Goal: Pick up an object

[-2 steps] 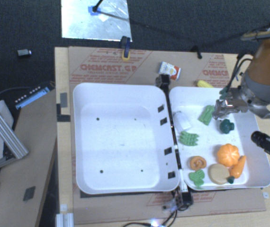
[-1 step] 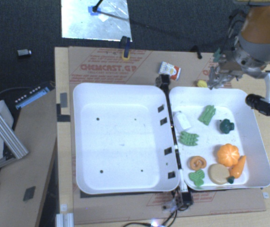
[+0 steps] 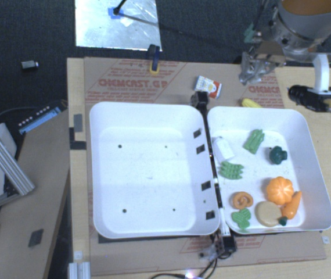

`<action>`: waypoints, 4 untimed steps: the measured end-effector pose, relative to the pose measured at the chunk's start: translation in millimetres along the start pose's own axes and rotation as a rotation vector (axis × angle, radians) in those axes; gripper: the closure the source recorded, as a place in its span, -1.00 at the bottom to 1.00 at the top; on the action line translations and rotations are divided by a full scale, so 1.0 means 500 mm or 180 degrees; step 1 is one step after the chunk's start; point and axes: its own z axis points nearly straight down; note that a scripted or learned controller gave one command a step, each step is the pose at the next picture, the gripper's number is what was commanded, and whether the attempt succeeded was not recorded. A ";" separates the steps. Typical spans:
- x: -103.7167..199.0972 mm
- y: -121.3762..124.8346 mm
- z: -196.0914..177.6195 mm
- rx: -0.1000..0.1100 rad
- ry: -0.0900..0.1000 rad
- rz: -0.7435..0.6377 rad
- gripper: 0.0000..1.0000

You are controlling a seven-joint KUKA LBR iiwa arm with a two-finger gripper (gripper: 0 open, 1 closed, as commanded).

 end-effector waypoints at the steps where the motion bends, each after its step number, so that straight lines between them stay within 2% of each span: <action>1: 0.008 0.020 -0.267 -0.0022 -0.0007 0.0017 1.00; 2: 0.056 -0.085 -0.275 0.0030 -0.0002 0.0017 1.00; 3: 0.096 -0.223 -0.276 0.0034 0.0000 0.0018 1.00; 4: 0.154 -0.274 -0.275 0.0036 -0.0004 0.0020 1.00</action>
